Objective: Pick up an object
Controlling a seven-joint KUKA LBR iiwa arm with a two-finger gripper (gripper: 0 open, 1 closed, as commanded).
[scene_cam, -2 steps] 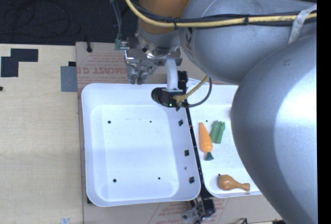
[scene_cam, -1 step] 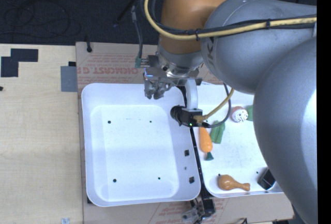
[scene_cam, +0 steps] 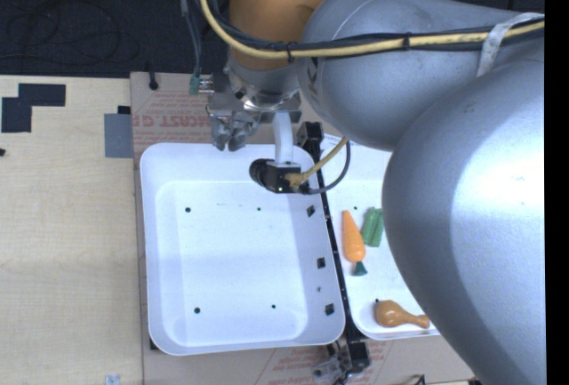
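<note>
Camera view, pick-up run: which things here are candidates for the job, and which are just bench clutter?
Job-related:
- tool, over the left bin's far rim
- carrot, in the right bin
- green piece, beside the carrot
- tan gourd-shaped toy, in the right bin
- left bin
- right bin

Lying about:
- cardboard sheet under the bins
- grey patch on the bench

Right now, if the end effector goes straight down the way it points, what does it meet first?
Probably the back rim of the left white bin, below the end effector; depth is unclear in this view.
</note>
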